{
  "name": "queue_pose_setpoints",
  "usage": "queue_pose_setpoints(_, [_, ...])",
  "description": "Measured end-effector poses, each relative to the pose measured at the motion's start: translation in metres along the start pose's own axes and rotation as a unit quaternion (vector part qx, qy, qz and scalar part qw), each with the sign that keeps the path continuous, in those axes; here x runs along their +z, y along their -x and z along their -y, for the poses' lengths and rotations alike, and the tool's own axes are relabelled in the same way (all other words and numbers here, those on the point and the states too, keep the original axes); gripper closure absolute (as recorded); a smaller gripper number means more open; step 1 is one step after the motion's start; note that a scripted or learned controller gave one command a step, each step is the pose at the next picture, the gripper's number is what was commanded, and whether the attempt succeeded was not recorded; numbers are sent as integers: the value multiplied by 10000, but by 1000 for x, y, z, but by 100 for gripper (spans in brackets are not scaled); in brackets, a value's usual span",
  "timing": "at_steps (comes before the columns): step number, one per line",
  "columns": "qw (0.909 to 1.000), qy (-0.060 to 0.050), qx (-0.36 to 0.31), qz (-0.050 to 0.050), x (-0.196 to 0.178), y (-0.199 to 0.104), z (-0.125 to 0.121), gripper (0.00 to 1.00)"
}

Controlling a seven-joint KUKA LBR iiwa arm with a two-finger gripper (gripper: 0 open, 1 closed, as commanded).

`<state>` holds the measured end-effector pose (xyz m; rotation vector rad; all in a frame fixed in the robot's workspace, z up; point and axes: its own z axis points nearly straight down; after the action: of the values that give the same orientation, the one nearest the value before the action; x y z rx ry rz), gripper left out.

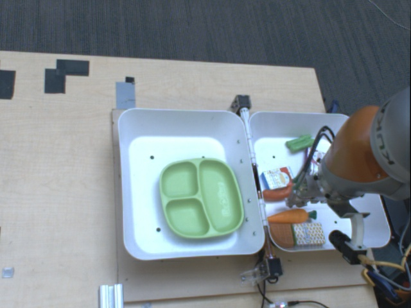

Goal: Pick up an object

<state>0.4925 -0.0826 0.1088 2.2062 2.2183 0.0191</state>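
- Camera view: the arm (359, 156) reaches in from three o'clock and hangs low over the right bin (270, 130), so I judge this the reach-and-descend step, with nothing lifted yet.
- The gripper (300, 194) sits over the clutter at the bin's nine o'clock side; whether it is open or has hold of anything, I cannot tell.
- Candidates near it: a smooth tapered carrot (289, 217) just at its six o'clock, a small printed carton (276, 178) at ten o'clock, a speckled box (309, 235), a green piece (298, 143) at twelve.
- The next move calls for closing squarely on one item, then lifting straight.
- The left bin (138, 172) holds a glossy green divided plate (202, 199), three rounded compartments.
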Motion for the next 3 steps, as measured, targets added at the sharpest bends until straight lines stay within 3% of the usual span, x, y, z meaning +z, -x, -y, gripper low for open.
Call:
queue_pose_setpoints(1, [10000, -2, 0, -1, 0, 0, 0, 0])
queue_pose_setpoints(2, [10000, -53, 17, 0, 22, 2, 4, 0])
queue_pose_setpoints(3, [10000, -21, 6, 4, 11, 2, 2, 100])
